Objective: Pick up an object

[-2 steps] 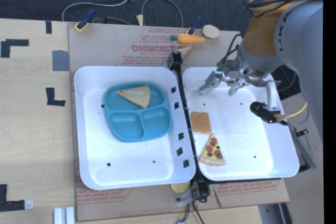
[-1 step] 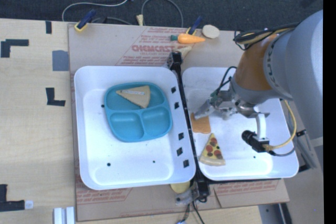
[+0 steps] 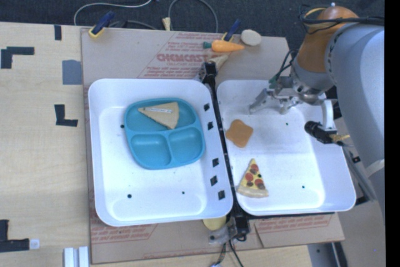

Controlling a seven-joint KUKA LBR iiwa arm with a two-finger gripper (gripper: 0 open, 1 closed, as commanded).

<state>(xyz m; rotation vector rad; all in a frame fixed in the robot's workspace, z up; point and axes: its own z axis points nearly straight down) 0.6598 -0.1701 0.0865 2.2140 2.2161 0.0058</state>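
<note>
In the right bin (image 3: 325, 197) lie a flat orange-brown piece (image 3: 239, 133) near the left wall and a pizza slice (image 3: 252, 179) closer to the front. My gripper (image 3: 272, 105) hangs over the back of that bin, up and to the right of the orange-brown piece and apart from it. It is open, with nothing between its fingers. The left bin (image 3: 106, 184) holds a blue divided plate (image 3: 169, 144) with a tan wedge (image 3: 161, 114) in its back compartment.
A toy carrot (image 3: 226, 45) and a beige oval object (image 3: 250, 37) rest on the cardboard behind the bins. Black clips line the divider between the bins (image 3: 215, 134). The arm's grey body (image 3: 362, 97) covers the right bin's right side. Cables lie at the back.
</note>
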